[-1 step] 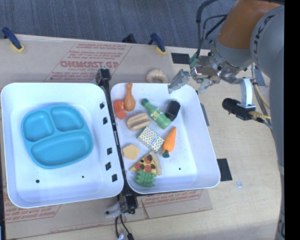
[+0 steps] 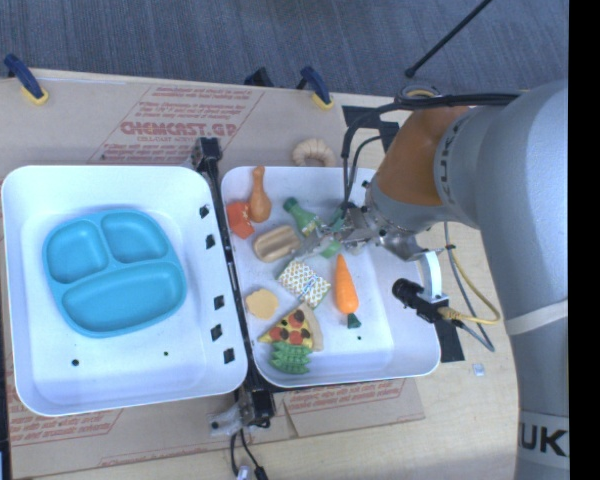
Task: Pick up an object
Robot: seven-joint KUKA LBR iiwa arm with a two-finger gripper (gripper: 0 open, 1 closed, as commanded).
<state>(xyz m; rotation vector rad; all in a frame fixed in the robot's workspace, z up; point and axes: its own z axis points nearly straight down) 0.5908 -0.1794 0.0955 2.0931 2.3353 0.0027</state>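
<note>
Gripper (image 2: pixel 332 230) hangs low over the right bin (image 2: pixel 405 353), just above the carrot (image 2: pixel 346 285), beside the hot dog (image 2: pixel 275 242); its spread, I cannot tell.

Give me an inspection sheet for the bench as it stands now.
Surface: cardboard-covered bench, two white bins side by side.
Job's things: right bin holds toy food: carrot, hot dog, drumstick, pizza slice, checkered block.
Clutter: blue divided plate in left bin; doughnut-shaped toy outside the bins.
Grippers: gripper low over right bin's middle; finger state unclear.
Cables: yellow and black leads by the wrist.
Surroundings: blue clamps on bench edge, grey carpet.
</note>
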